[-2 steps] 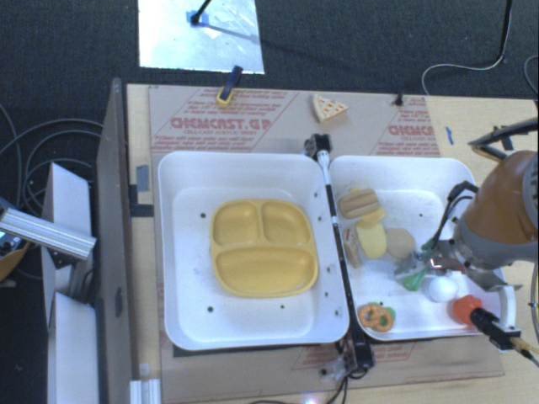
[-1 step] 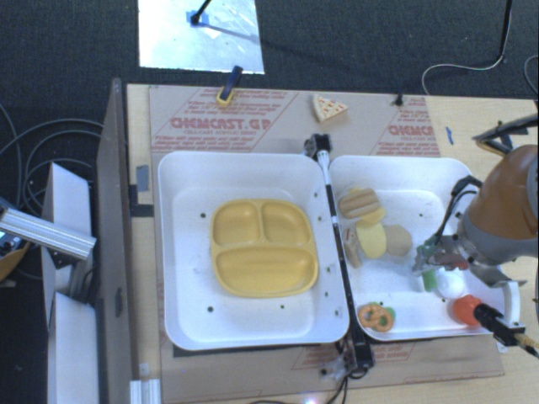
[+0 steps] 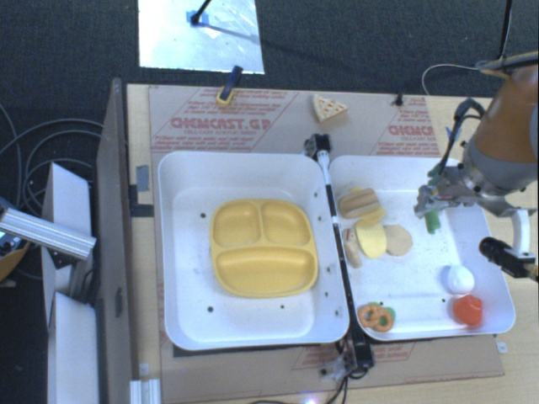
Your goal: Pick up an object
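Observation:
My gripper [image 3: 432, 207] hangs over the far right part of the right bin [image 3: 421, 168]. A small green piece [image 3: 432, 222] sticks out straight below its tips, gripped between them. Lying in that bin are a tan bread slice [image 3: 358, 201], a yellow piece [image 3: 370, 239], a beige round cookie [image 3: 398, 241], a white ball [image 3: 459, 279], a red round fruit [image 3: 467, 310] and an orange ring-shaped piece [image 3: 376, 316].
A yellow divided plate [image 3: 262, 247] sits in the middle of the left bin [image 3: 181, 225]. A cheese wedge [image 3: 330, 108] and a blue-and-yellow tool [image 3: 227, 87] lie on the cardboard beyond the bins. A ridge [image 3: 335, 225] divides the two bins.

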Robot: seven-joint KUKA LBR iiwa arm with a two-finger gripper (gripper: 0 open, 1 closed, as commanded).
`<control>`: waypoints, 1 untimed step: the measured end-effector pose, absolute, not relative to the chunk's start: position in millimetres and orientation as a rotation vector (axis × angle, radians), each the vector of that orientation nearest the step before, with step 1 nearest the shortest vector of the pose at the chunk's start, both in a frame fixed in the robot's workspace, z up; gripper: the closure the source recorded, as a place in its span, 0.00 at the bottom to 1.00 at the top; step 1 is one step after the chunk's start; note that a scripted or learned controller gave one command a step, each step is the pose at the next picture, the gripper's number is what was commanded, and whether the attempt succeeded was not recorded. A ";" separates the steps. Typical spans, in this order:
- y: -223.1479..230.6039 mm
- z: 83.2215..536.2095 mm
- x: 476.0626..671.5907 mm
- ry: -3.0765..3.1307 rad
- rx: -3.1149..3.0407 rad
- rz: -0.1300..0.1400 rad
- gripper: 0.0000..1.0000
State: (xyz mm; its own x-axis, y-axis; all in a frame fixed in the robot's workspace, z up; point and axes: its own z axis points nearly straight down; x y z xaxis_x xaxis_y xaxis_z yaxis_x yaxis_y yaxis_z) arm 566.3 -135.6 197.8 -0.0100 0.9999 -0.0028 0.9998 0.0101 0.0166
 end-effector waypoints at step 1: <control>-71.7 217.9 528.9 2.233 2.211 0.004 1.00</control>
